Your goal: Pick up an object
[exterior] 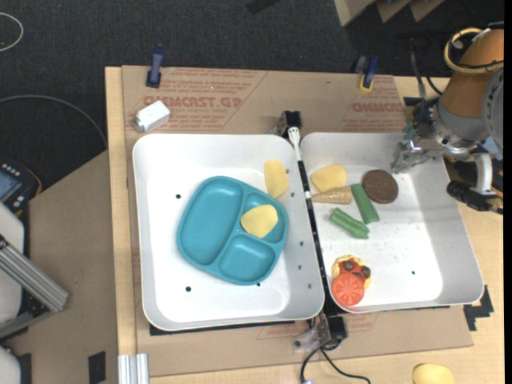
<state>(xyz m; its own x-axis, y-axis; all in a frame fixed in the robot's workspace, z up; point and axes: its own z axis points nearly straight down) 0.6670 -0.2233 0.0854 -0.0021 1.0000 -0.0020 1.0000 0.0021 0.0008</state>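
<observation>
Dark carpet all round, cardboard-topped worktop (240,94) in the middle, two white bins side by side on it. Over at the right bin's (432,246) far right corner, the end effector (410,155) hangs above the rim area, small metal fingers pointing down, and I can't tell whether they are apart or together; nothing shows between them. By my read it holds nothing and touches no object.

Nearest thing to it is the brown disc (380,186), just down and left, close but apart. Next out, the green stick (366,203) leaning beside the disc, then the green pod (349,222), the tan cone (331,196) and the yellow wedge (329,176) by the divider. Lower down, the pizza slice (350,280) sits near the front rim, well apart from the arm.

Across the divider, the left bin (160,278) carries a teal tray (208,230) with a yellow piece (259,220) in its upper right compartment, and another yellow lump (276,178) just beside the tray.

So, progress: nothing lifted yet, every object lying in a bin. Approach looks begun; descent, grasp and lift all remain, likeliest target the disc.
</observation>
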